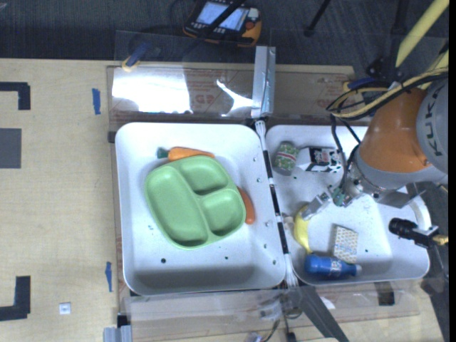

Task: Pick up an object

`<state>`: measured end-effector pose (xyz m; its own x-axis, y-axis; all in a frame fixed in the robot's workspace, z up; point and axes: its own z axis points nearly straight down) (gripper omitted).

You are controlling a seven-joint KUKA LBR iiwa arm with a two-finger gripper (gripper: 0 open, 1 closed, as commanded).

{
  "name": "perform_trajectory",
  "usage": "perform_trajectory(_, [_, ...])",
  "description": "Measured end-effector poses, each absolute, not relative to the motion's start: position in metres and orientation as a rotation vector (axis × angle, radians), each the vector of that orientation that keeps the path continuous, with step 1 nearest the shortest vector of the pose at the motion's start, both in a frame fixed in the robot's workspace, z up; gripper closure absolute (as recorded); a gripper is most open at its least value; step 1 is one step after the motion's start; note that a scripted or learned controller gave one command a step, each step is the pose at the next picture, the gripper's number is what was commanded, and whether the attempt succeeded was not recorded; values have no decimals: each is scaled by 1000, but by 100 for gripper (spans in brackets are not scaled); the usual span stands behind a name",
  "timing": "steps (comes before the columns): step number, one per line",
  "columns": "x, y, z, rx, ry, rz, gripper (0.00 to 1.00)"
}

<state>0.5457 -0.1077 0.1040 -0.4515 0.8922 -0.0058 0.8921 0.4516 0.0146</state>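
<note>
My gripper (pixel 333 197) hangs low over the middle of the right bin (pixel 406 262), below the arm's orange band. A yellow banana-shaped object (pixel 302 228) lies just to its lower left, its upper end close to the gripper tip. A blue bottle (pixel 330 266) lies on its side by the bin's front wall. A small patterned square packet (pixel 345 242) rests just above the bottle. A green can (pixel 286 157) and a black-and-white item (pixel 322 158) sit at the back of the bin. I see nothing held by the gripper.
The left bin (pixel 135 262) holds a green divided plate (pixel 194 199), with an orange carrot-like piece (pixel 189 152) behind it and another (pixel 247 206) at its right edge. A ridge (pixel 273 198) divides the two bins. Cables hang beside the arm at the right.
</note>
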Motion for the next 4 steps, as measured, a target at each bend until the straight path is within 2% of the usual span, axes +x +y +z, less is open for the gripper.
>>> perform_trajectory(1, [498, -169, 126, 1780, 2591, 1, 0])
perform_trajectory(2, [525, -70, 185, 1669, 2658, 2, 0])
perform_trajectory(3, [541, -100, 87, 2007, 2412, 7, 0])
perform_trajectory(4, [494, -95, 87, 1896, 2499, 7, 0])
